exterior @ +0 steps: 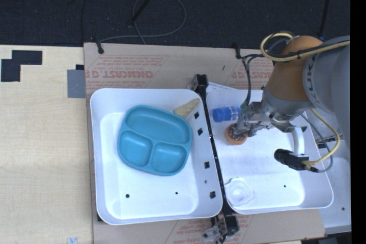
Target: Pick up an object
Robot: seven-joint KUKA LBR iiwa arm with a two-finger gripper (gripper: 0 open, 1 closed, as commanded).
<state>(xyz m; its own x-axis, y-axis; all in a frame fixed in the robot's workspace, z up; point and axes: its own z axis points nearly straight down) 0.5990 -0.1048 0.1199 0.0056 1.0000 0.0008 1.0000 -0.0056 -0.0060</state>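
My gripper (243,127) is low in the right bin (269,180), near its far left part. Its tips sit right over a small round brown object (234,136) on the bin floor. A blue bottle-like object (225,115) lies just beyond that, toward the bin's far edge. A clear plastic cup or lid (240,191) rests near the right bin's front edge. A blue divided plate (154,139) lies in the left bin (114,191), with a tan wedge-shaped object (187,107) at its far right corner.
The black divider (207,140) between the two bins runs just left of the gripper. Open white floor spreads across the right bin's middle and front right. Cardboard (148,66) lies under the bins.
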